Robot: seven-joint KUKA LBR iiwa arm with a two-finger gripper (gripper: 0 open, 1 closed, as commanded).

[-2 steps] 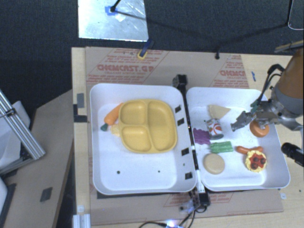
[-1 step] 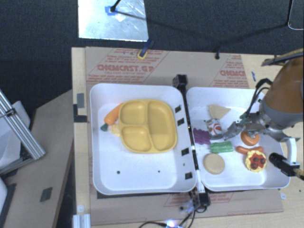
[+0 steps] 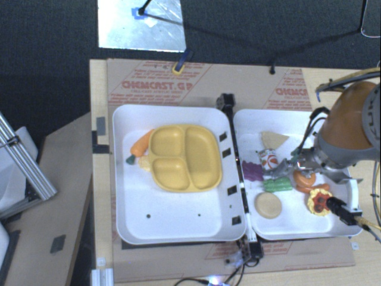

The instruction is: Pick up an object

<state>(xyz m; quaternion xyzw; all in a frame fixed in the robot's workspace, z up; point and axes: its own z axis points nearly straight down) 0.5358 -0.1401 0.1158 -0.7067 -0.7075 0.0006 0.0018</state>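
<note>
Two shallow white plastic bins side by side on a cardboard-covered bench. Left bin [image 3: 128, 177] holds a yellow three-compartment plastic tray [image 3: 181, 158], sitting roughly mid-bin toward the far side. An orange toy carrot with green tip [image 3: 140, 144] lies tilted against the tray's left edge, touching it; a small pale yellowish piece [image 3: 144, 163] sits just under the carrot beside the tray.

Right bin [image 3: 297, 230] has the clutter. Far side: a tan wedge-shaped piece [image 3: 273, 139]. Just near of it, a small white-and-red round toy [image 3: 268, 159]. Left of centre, a purple lumpy toy [image 3: 252, 171] close to the divider. A green flat toy [image 3: 277, 185] lies just right of the purple one, near touching. A round beige disc [image 3: 268, 205] sits nearer, apart from the green piece. Right of the green toy, an orange round toy [image 3: 305, 182], and nearer right a yellow-and-red toy [image 3: 319, 199] by the bin's right wall.

Grey arm with orange band [image 3: 352, 124] comes in from the right, over the right bin. Gripper [image 3: 293, 167] is low, among the white-and-red, green and orange toys. Jaw opening: cannot tell, fingers too blurred and crowded by objects; cannot tell whether anything is gripped.
</note>
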